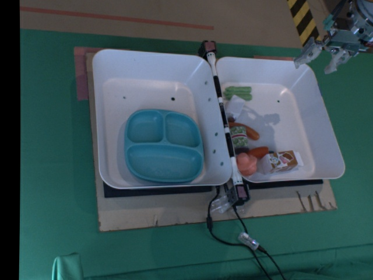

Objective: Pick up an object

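Above the right bin's [326, 156] far corner, the gripper [322, 56] hangs with fingers spread apart and nothing between them. Below, small toy foods lie against that bin's left wall: a green piece [238, 91], a sausage [247, 131], a carton [284, 160]. A blue divided plate [164, 146] sits in the left bin [116, 69]. Both rest on cardboard [175, 212] over green cloth [49, 156]; tan floor [145, 4] lies beyond.

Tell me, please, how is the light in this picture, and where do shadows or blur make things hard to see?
Camera view: the light is dim and bluish, with no strong glare on the white right bin; a soft shadow lies on its floor beside the toy food; the tool at the upper right looks slightly blurred; the small carton is too soft to read.
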`<state>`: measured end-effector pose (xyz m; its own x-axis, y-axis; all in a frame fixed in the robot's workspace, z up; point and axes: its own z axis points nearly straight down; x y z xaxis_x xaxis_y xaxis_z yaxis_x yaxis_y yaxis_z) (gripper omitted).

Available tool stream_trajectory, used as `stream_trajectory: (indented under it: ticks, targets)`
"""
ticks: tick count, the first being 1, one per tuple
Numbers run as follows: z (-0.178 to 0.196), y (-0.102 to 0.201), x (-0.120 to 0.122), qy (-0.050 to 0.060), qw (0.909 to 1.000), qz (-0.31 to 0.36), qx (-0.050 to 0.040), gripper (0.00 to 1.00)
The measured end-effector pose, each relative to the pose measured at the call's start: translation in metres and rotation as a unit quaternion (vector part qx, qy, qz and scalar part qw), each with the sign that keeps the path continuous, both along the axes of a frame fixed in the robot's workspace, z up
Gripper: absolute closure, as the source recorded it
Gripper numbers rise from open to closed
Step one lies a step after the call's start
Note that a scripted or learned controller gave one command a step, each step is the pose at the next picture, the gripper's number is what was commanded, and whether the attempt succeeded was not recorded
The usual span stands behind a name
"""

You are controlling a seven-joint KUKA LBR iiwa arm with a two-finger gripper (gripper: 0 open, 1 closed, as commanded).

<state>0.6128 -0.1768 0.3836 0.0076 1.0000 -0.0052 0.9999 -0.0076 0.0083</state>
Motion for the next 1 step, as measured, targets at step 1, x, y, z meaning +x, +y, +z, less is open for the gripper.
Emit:
stream_trajectory:
  ticks: [1]
  targets:
    - [-0.1037, 0.0545, 0.0297, 0.0, 1.0, 0.002, 0.0004, 0.0]
